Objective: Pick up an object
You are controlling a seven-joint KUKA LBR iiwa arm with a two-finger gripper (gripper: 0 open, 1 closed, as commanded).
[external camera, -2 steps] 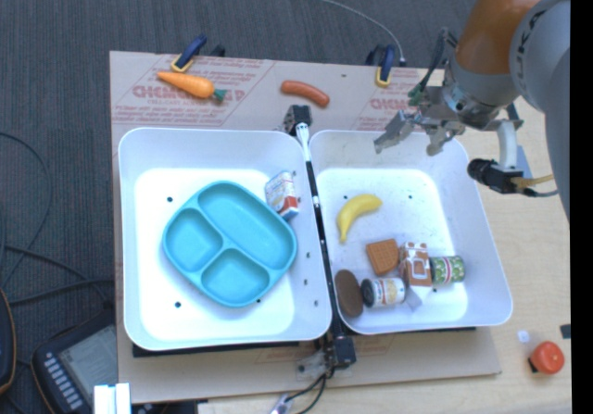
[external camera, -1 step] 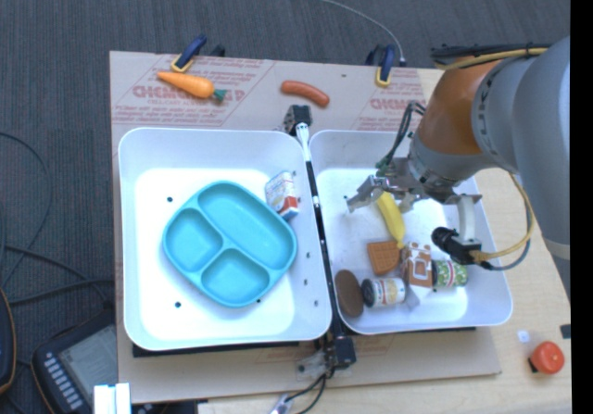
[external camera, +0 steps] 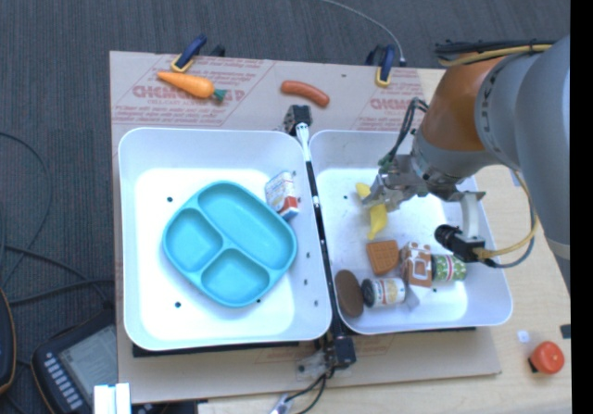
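The jaws hang low in the right bin, touching a yellow banana; whether they grip it cannot be told. Below lie a brown cracker, two small cans and a dark disc. The left bin holds a blue plate.

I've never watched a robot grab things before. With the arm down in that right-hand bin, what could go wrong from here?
The gripper is over a small yellow piece near the bin's middle; the piece looks thin and flat, so the grab may slip off it. The cookie, small box and cans crowd just below, so the arm might nudge them.
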